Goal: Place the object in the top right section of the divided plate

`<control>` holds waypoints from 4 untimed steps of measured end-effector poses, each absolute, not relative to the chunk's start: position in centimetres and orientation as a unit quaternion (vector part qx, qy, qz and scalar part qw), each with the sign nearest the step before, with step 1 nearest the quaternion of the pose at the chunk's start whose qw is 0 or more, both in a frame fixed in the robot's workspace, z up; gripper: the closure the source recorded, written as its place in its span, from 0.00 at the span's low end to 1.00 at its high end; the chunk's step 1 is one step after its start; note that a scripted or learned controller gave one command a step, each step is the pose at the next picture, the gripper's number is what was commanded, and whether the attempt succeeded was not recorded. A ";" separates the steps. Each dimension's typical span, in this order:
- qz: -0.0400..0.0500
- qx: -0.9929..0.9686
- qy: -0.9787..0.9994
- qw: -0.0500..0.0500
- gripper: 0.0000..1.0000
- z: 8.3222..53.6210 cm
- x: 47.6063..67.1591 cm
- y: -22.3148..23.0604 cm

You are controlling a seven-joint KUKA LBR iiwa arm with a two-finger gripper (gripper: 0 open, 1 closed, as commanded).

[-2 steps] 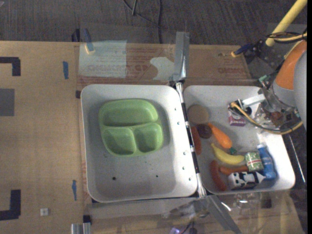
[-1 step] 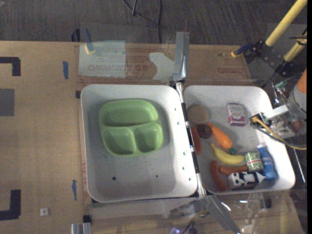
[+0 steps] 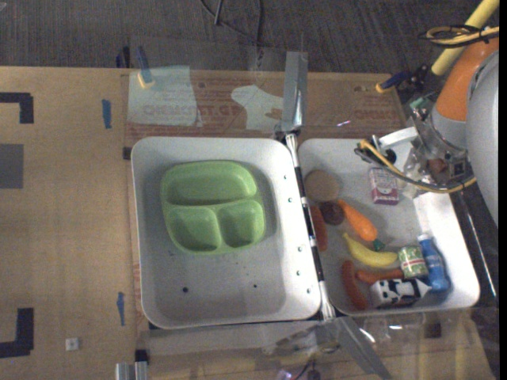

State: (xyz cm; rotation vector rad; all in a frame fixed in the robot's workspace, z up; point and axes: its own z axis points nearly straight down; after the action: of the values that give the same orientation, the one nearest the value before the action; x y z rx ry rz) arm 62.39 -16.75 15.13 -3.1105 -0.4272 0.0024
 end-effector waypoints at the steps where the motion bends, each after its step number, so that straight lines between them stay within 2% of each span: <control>1: 0.000 -0.959 -0.284 0.004 1.00 8.5 64.2 -21.8; 2: -0.001 -0.994 -0.112 0.003 1.00 8.6 62.8 -21.9; 3: 0.000 -0.994 -0.113 0.003 1.00 9.6 62.9 -21.8; 4: 0.001 -0.984 -0.176 0.002 1.00 10.4 59.0 -17.3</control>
State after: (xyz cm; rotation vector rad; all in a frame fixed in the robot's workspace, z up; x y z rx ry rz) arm 58.98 -17.32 10.36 -3.0893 -0.5509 0.0042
